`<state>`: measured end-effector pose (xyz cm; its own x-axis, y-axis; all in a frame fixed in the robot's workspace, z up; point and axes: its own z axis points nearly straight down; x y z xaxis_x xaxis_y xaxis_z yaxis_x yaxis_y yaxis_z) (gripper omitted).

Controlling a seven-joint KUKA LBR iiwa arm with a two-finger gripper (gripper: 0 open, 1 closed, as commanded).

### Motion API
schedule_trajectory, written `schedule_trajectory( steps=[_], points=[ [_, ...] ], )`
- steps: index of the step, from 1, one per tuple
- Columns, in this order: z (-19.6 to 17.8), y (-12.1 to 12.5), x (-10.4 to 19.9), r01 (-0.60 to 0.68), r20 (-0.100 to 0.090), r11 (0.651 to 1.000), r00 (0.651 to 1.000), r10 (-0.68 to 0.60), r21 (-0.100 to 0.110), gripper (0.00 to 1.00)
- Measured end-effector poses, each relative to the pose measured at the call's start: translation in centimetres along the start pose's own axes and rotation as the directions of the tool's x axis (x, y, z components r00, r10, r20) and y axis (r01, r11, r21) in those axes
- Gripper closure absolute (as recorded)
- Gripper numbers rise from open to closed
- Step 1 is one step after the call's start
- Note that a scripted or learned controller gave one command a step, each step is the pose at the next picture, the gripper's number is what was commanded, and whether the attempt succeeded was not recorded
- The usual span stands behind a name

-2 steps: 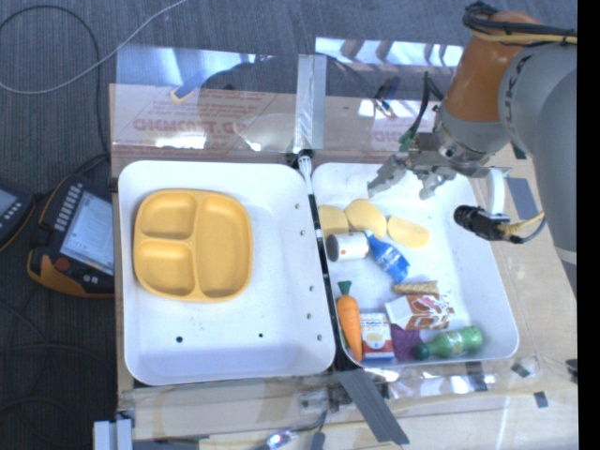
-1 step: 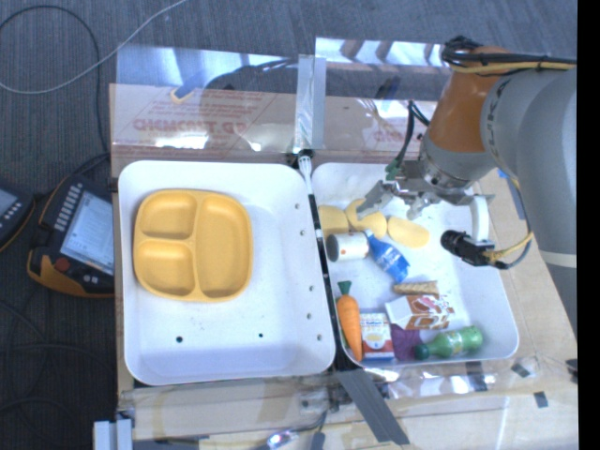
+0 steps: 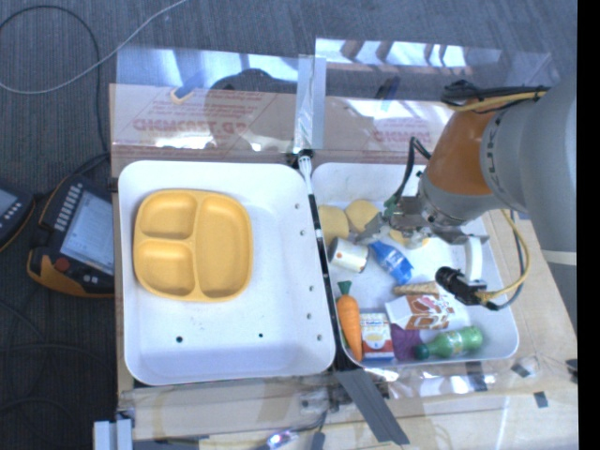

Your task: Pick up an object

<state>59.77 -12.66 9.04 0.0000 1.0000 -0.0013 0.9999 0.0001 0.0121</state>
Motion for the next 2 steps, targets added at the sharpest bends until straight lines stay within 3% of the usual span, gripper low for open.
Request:
schedule_trajectory(
  steps=[1,2],
  points=[
    [-0.7,0.1,0.1,0.000,-0.004,1.000,1.000,0.000,0.000,1.00],
    [-10.3,3.6,6.7,0.019,0.000,1.000,1.000,-0.019,0.016,1.00]
  ],
)
